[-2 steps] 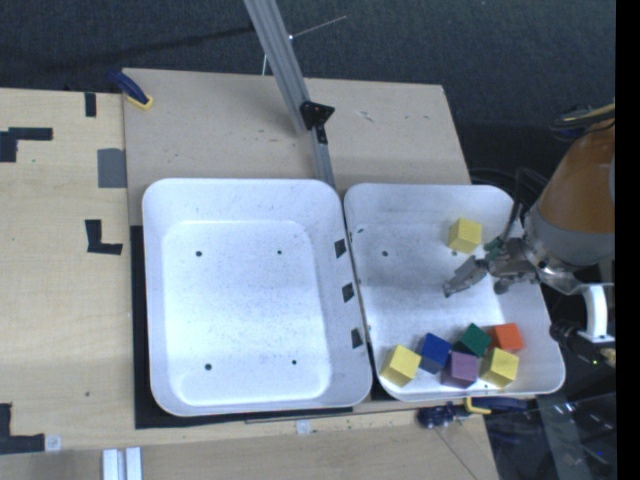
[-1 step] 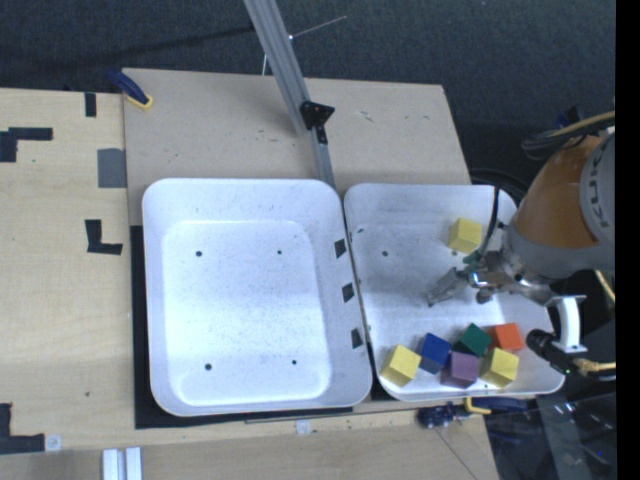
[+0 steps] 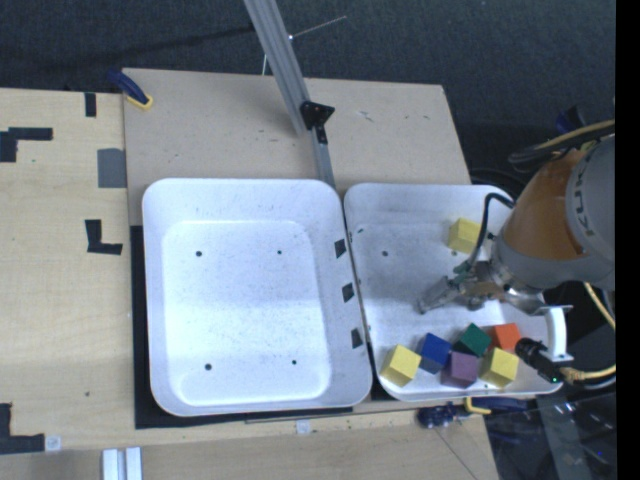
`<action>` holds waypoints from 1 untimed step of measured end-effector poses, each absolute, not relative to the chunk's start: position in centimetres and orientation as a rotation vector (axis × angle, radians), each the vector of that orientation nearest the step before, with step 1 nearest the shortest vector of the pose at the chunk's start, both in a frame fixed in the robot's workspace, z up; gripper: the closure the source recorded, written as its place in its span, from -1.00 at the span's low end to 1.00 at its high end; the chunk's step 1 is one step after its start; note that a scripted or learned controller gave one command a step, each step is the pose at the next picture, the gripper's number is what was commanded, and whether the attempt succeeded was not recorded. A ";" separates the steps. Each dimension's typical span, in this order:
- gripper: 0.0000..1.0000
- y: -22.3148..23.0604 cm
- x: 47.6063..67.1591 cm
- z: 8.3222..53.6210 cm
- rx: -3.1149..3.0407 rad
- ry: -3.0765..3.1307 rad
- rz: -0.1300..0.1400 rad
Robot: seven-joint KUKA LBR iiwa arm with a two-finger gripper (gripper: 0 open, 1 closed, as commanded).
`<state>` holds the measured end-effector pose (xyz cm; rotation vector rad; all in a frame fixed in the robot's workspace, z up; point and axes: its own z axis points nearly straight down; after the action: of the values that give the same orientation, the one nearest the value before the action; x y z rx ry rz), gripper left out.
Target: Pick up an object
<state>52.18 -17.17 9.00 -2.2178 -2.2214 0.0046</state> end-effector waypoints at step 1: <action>1.00 -17.1 52.2 10.1 -2.216 -2.221 0.003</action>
<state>52.19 -17.12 10.10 -2.2165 -2.2213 0.0025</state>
